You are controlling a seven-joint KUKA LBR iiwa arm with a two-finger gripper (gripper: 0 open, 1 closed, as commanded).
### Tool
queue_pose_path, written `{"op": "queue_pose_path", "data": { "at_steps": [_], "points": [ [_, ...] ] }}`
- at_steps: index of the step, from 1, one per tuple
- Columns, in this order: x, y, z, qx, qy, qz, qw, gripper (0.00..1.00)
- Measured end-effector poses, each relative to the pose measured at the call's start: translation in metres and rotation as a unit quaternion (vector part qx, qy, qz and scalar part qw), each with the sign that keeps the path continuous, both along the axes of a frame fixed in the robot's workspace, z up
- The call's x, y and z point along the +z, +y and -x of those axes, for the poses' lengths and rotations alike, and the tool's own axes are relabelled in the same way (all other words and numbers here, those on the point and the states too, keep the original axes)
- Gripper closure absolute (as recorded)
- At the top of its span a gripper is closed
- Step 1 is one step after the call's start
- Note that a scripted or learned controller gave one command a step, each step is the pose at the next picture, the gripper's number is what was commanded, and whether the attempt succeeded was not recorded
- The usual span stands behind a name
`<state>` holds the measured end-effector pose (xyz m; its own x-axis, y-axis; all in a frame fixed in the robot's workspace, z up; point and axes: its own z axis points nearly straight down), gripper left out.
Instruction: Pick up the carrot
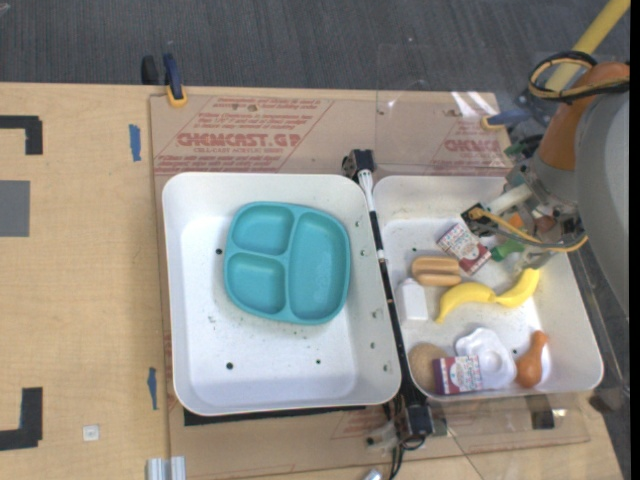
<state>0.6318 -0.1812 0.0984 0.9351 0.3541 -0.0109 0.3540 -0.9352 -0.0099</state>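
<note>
we judge the approach step in hand: the hand [520, 230], grip state we cannot tell, hovers at two o'clock of the right white bin [590, 363], while the small orange carrot [532, 360] lies at five o'clock, so the next move calls for travelling there.

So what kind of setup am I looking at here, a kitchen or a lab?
Most likely a robot lab bench, not a kitchen: two white bins sit on taped cardboard, the right one holding toy food such as a banana and carrot, the left a teal divided plate.
</note>
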Motion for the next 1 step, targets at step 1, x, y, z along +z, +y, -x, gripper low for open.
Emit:
{"op": "queue_pose_path", "data": {
  "at_steps": [1],
  "points": [
    [-0.0108,-0.0266,-0.019,-0.005,-0.004,-0.0091,0.9999,0.0]
  ]
}}
